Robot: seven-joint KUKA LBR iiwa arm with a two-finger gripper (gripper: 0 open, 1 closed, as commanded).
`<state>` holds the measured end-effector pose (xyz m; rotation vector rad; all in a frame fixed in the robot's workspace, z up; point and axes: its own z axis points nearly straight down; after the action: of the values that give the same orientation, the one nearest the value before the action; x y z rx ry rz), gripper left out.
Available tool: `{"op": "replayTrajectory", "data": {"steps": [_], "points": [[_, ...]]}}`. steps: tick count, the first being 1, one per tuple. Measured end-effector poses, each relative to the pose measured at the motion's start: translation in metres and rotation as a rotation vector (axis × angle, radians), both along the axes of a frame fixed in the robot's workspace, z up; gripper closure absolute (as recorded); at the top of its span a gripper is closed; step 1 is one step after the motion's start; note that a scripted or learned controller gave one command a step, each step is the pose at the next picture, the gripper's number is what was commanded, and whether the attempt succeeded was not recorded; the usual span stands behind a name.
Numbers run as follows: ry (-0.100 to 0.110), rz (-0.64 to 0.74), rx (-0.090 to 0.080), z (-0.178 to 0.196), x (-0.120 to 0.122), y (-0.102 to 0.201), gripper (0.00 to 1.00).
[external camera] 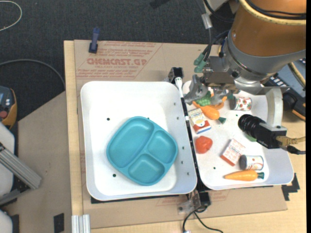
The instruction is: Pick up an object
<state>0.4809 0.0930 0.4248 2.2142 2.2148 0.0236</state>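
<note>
Orange carrot [211,111] lay at the right bin's [279,176] far-left corner, directly beneath the hand [206,92]. Hand low over it; grip state could not be told. Pick judged unfinished: nothing visibly lifted, grasp and raise remained.

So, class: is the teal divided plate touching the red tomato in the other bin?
Apart. The camera view shows the teal plate in the left bin and the red tomato in the right bin, with both bin rims between them.

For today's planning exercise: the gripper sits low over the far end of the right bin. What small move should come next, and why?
Probably lower slightly onto the orange carrot. The gripper hangs just above it at the right bin's far end, among crowded toys, and nothing shows between its fingers yet.
</note>
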Motion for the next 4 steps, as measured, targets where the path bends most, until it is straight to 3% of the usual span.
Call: {"op": "replayTrajectory", "data": {"steps": [1,2,3,4], "points": [[0.027,0.003,-0.005,-0.075,0.008,0.037,1.0],[0.032,-0.006,-0.008,-0.19,-0.004,-0.007,1.0],[0.009,0.003,-0.001,-0.106,-0.001,0.019,1.0],[0.013,0.0,-0.003,-0.086,-0.001,0.012,1.0]]}}
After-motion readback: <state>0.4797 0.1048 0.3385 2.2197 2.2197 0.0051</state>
